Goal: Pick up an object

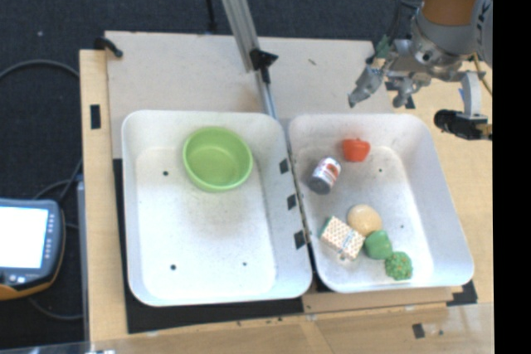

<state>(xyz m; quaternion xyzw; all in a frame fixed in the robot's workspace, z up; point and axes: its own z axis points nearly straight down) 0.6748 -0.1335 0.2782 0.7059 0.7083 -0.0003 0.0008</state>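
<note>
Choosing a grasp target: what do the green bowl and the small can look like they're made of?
Green bowl: likely plastic, with a matte, uniform lime colour and a thick smooth rim. Small can: probably metal, with a shiny silver end and a red-and-white label; too small to be sure.

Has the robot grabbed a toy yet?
Not yet. Done: the gripper is up above the right bin's far edge. In hand: nothing between its open fingers. Left: reach down for something like the orange piece or the small can and lift it.
</note>
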